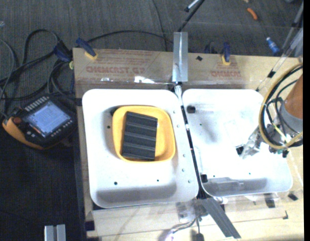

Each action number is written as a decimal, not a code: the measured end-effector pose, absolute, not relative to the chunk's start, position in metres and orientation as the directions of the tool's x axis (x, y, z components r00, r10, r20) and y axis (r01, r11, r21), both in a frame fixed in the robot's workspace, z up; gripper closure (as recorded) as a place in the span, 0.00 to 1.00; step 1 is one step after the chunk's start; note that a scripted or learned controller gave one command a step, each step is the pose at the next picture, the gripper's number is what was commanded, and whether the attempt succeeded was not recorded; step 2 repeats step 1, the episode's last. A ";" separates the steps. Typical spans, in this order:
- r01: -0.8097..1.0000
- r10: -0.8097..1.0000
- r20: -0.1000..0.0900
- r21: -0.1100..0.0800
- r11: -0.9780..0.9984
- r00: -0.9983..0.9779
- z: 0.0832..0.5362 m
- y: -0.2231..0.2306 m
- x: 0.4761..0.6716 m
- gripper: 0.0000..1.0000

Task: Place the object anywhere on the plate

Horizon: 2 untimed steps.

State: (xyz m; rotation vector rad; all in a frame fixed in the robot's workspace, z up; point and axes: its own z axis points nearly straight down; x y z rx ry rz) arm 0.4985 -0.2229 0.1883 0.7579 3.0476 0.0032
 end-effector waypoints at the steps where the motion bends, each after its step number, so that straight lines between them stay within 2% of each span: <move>1: 0.468 0.468 -0.001 0.002 0.883 -0.883 0.188 -0.223 0.499 0.00; 2: 0.468 0.468 -0.001 0.002 0.883 -0.883 0.188 -0.223 0.499 0.00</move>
